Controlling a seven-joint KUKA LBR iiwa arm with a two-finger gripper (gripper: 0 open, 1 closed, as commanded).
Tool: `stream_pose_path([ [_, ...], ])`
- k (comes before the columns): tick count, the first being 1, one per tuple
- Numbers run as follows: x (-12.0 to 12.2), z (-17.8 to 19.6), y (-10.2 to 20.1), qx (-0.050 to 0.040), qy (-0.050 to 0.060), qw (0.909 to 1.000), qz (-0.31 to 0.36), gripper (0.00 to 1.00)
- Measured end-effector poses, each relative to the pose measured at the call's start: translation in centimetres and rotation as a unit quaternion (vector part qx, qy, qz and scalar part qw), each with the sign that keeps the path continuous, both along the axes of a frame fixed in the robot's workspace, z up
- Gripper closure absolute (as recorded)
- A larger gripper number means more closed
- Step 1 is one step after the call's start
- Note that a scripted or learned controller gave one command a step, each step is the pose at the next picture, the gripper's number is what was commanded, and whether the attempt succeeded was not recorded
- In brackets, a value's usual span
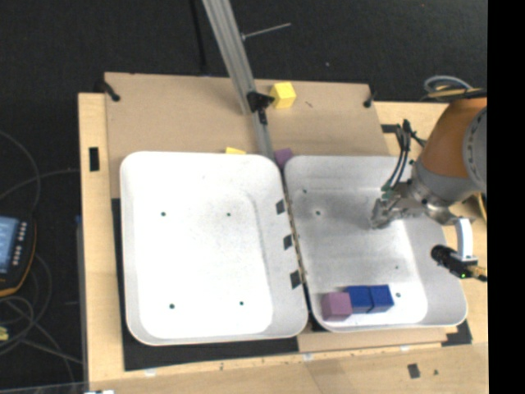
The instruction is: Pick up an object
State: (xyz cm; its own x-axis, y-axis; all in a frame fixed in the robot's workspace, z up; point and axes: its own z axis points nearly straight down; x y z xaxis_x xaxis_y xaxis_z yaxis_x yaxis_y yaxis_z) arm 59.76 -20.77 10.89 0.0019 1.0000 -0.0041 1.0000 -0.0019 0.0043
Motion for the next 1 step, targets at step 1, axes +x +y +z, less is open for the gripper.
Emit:
stream_pose_path([
  [1, -0.14, 0.12, 0.2, 0.0008, 0.001, 1.0, 0.002, 0.0],
])
